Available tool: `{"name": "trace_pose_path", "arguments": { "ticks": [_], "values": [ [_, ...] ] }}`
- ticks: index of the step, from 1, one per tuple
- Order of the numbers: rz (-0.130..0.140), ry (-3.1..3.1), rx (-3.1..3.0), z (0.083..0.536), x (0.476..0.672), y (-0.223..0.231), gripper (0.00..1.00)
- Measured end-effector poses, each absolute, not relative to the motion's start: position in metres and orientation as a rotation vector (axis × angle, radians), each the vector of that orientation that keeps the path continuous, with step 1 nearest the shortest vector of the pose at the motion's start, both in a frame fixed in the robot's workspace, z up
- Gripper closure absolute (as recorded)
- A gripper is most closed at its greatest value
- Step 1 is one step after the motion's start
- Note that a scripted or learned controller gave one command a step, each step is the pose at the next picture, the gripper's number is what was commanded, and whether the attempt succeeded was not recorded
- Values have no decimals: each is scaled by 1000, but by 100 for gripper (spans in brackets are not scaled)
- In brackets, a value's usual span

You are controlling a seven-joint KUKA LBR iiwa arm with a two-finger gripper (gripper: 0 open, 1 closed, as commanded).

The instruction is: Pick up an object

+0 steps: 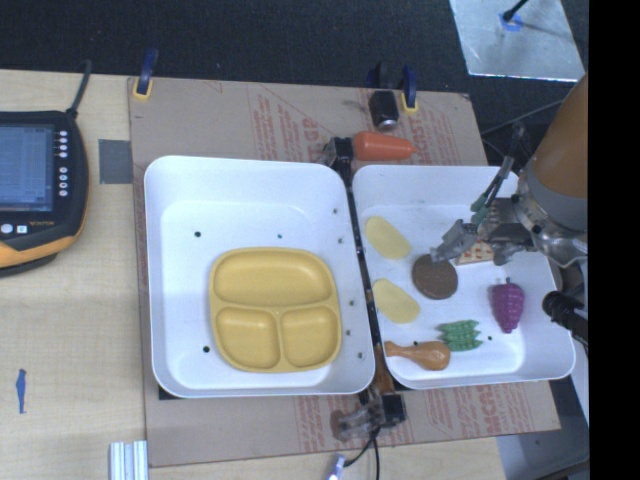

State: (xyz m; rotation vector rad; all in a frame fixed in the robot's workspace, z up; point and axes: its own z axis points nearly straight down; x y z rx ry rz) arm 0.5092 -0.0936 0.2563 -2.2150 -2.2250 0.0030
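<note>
One cracker [476, 254] partly under claw [462, 240], perhaps.

1. Both white bins [250, 183] look like smooth, slightly glossy plastic.
2. The yellow divided tray [275, 308] is matt, smooth plastic.
3. The surface [60, 348] shows pale wood grain.
4. The sheet under the bins [270, 118] looks like matt brown printed cardboard.
5. The purple grapes [508, 305] look bumpy.

The two shallow bins [250, 183] are white. The divided plastic tray [275, 308] at lower centre is pale yellow. In the right part of the frame lie two yellow chips [386, 238], a dark brown round disc [435, 278], a purple grape bunch [507, 305], a green leafy piece [460, 335] and an orange-brown drumstick [420, 353].
</note>
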Motion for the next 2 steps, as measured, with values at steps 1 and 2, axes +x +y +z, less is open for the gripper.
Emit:
{"name": "trace_pose_path", "arguments": {
  "ticks": [1,2],
  "values": [
    [7,-2224,-2214,189,549,-106,0],
    [5,-2226,-2215,98,542,-118,0]
  ]
}}
